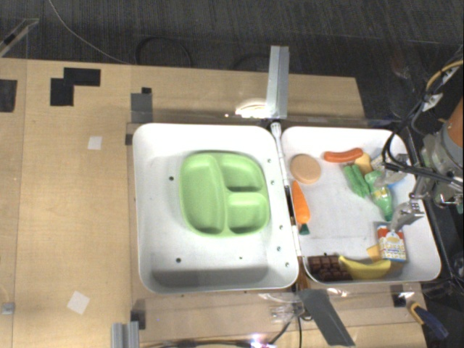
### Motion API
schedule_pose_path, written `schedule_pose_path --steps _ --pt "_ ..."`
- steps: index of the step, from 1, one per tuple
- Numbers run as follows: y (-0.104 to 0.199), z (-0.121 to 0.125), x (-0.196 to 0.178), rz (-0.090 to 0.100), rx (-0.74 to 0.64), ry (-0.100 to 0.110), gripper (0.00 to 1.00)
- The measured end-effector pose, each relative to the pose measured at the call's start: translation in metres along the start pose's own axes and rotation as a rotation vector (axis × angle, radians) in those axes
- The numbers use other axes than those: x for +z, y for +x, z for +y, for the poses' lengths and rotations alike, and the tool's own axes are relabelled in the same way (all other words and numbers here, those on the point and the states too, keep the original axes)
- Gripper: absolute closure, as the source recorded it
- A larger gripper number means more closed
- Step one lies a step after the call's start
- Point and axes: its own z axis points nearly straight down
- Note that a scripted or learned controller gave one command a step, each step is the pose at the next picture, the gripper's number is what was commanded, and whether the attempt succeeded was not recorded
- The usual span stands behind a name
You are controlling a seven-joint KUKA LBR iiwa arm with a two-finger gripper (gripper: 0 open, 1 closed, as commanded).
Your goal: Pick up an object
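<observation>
Toy food pieces, the things to be picked, lie scattered in the right shallow white bin (341, 203), none of them lifted. Largest on the light wooden tabletop (65, 216) is the left shallow white bin (156, 194), which holds a pale green plastic tray with three compartments (221, 192), lying flat near the bin's middle. The right bin sits just beside it, their rims meeting along the centre. In it, a yellow banana (366, 268) lies along the near wall, touching a dark brown chocolate bar (328, 267) in the near left corner. An orange carrot (300, 205) rests against the left wall, with a round tan cookie (306, 169) just beyond it. A red sausage (342, 155) lies near the far wall, and green leafy vegetable pieces (366, 185) spread beside it toward the right. A small white printed carton (391, 243) stands near the right wall. The grey arm (446, 158) reaches in over the right rim, and its gripper (406, 216) hangs just above the carton; whether the fingers are spread or closed cannot be told.
</observation>
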Motion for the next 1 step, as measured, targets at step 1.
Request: schedule_pose_path --steps 1 --pt "-0.0172 -0.0318 0.1157 0.010 -0.167 -0.005 0.00"
